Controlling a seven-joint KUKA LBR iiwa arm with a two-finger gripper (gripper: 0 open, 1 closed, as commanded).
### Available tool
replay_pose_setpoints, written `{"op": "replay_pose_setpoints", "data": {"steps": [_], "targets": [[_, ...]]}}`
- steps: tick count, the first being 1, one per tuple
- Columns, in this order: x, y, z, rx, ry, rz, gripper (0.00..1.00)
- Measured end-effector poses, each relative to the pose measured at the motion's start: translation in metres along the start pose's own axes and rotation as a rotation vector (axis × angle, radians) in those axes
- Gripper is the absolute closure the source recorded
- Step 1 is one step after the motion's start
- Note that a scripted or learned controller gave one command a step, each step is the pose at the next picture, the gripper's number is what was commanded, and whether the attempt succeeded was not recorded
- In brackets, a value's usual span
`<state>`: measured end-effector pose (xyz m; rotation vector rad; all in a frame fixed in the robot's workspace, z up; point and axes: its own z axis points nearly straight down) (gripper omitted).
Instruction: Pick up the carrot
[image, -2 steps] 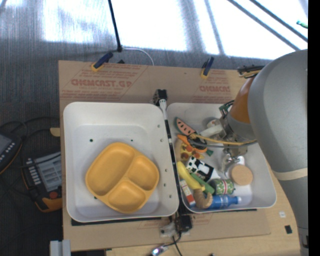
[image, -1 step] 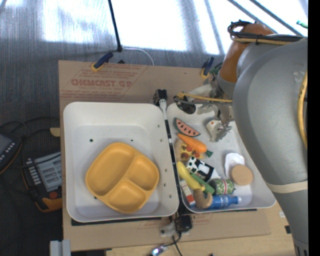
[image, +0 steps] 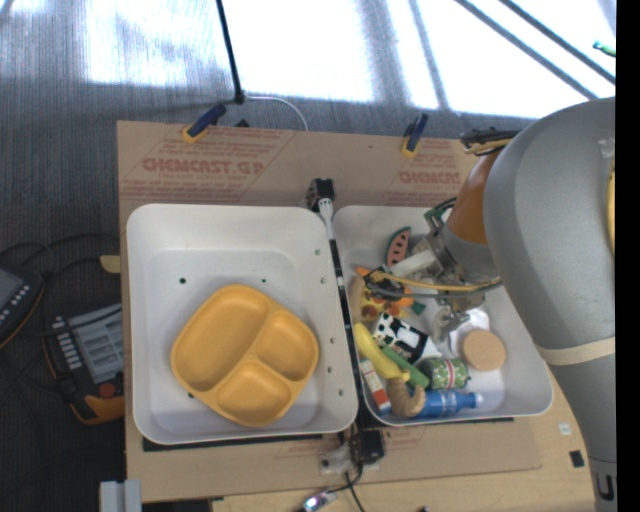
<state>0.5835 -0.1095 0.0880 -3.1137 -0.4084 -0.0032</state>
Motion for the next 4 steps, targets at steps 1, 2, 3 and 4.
{"op": "replay_pose_setpoints", "data": {"steps": [1, 2, 3, 4], "targets": [[0.0001, 0.0001, 0.0000, -0.001, 0.001, 0.000, 0.00], [0.0001, 0.0001, 0.0001, -0.001, 0.001, 0.000, 0.00], [0.0003, 0.0001, 0.0000, -0.001, 0.001, 0.000, 0.00], [0.0001, 0.0001, 0.0000, -0.001, 0.001, 0.000, 0.00]]}}
